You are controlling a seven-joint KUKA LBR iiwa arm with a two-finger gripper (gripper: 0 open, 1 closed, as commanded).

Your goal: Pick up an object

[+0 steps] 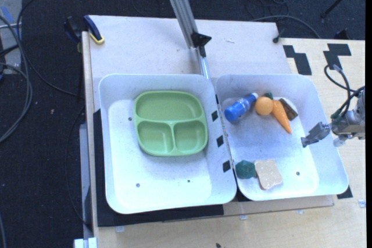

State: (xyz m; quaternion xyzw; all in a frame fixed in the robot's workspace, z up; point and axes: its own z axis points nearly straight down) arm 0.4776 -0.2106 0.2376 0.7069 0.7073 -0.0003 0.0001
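Diagonally, the carrot [282,115] points its tip lower-right toward the claw [317,133], whose state I cannot tell.

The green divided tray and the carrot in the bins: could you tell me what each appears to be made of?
The green divided tray looks like moulded plastic with a matt finish: one even pale green, with rounded rims and compartment ridges. The carrot is probably a plastic toy: flat, uniform orange with a smooth taper, though at this size a real one cannot be ruled out.
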